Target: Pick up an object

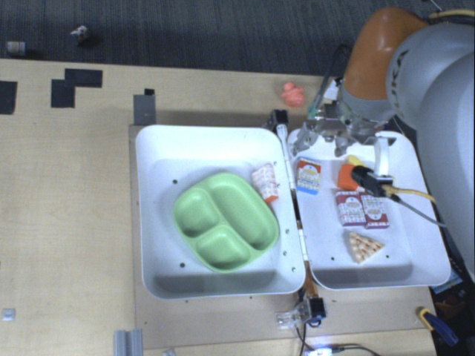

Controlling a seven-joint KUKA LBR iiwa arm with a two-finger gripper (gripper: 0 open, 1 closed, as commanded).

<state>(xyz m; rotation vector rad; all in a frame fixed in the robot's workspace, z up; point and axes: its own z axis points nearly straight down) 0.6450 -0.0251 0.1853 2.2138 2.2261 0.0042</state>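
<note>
Gripper [324, 130] hangs over the back-left corner of the right bin [415, 269], nothing visibly between its fingers; can't tell how wide it's set, the metal blurs together at this angle.

Candidates in the right bin: card packet [308, 176] closest, just in front of the gripper; orange block [346, 176] beside it; 2 red packets [361, 208] touching each other; wedge [364, 246] nearest the front.

Left bin [148, 221] has the green tray [225, 219] and a wrapper [265, 182] at its rim.

Suggest the card packet: short move, clear on all sides. Descend straight, close across the narrow side. It lies flat, so the fingers may skid off.

Hidden: arm covers the bin's back-right corner. A black-yellow cable [393, 193] crosses near the orange block, snag risk.
</note>
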